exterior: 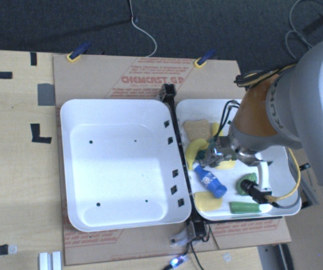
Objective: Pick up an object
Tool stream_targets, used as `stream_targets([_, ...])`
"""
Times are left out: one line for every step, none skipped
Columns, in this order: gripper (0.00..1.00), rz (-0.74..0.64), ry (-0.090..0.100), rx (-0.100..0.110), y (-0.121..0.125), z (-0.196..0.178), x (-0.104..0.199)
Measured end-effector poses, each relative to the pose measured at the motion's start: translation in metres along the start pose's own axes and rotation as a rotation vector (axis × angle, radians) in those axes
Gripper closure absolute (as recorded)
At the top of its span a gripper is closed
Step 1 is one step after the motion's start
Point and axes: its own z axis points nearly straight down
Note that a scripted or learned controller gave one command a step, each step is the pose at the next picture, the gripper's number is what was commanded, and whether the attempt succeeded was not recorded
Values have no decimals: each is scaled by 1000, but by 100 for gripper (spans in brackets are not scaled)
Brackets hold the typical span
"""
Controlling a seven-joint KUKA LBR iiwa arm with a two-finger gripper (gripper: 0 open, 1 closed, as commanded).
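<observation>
Two shallow white bins sit side by side on the table: the left bin point(119, 165) and the right bin point(279, 210), where all the small things lie. The arm point(296, 106) reaches in from the right, bent down over the right bin, its tool point(213, 153) low among the things, its grip impossible to tell. There lie one tan sponge point(196, 129), one blue bottle point(210, 181), one yellow piece point(209, 203) and one green stick point(245, 207).

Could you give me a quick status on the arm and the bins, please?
Gripper low in right bin, grip unclear. Blue bottle, yellow banana crowd beside it. Nothing seen lifted.
</observation>
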Motion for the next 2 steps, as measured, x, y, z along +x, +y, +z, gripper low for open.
stream_targets([100,0,4,39,110,3,5])
stream_targets([100,5,-4,-15,111,-234,-25])
